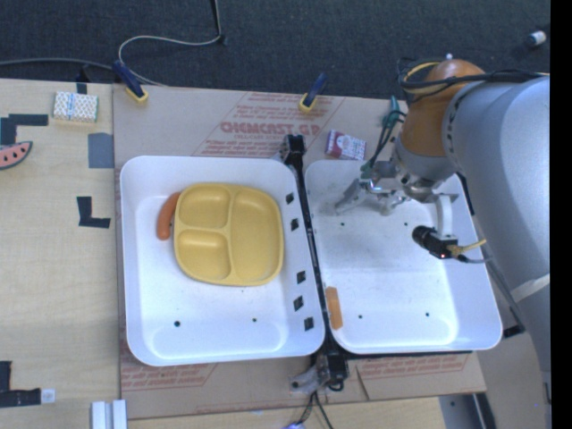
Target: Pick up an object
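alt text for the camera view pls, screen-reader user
A grey arm reaches from the right, its gripper low over the right bin. The left bin holds a yellow divided plate with an orange piece at its left edge.

The gripper [371, 195] hangs low over the right bin [465, 329], toward its 11 o'clock corner. In the left bin [147, 329] a yellow divided plate [229, 233] lies with an orange sausage [164, 217] touching its 9 o'clock edge
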`<state>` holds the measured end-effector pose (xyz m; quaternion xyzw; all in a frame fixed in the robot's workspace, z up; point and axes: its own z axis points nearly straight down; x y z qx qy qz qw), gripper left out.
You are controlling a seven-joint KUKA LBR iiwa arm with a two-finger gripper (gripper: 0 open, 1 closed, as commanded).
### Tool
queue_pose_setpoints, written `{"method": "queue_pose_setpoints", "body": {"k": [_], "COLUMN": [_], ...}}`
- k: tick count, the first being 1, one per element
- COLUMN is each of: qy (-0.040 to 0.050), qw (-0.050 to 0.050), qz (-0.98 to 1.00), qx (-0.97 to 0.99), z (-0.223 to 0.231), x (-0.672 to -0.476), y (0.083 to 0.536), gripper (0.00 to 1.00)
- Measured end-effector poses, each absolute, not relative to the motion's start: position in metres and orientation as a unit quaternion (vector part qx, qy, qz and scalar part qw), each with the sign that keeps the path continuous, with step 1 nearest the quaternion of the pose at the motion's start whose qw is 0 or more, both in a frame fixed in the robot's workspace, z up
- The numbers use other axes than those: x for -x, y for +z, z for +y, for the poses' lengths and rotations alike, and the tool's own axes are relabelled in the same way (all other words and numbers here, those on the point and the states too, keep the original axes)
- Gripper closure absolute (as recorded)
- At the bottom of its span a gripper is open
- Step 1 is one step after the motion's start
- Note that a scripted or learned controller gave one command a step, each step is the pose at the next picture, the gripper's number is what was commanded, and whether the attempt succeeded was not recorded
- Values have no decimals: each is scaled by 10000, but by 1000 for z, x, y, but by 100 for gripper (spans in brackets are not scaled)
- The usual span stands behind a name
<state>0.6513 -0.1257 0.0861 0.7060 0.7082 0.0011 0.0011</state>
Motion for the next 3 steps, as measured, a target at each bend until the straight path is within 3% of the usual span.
{"method": "queue_pose_setpoints", "body": {"k": [1, 2, 3], "qy": [5, -1, -4], "qw": [24, 8, 1], "qz": [7084, 7076, 7079], "qx": [-7058, -7066, -7063], "z": [-126, -94, -93], "x": [-652, -631, -630], "y": [96, 85, 95], "gripper": [100, 100, 100]}}
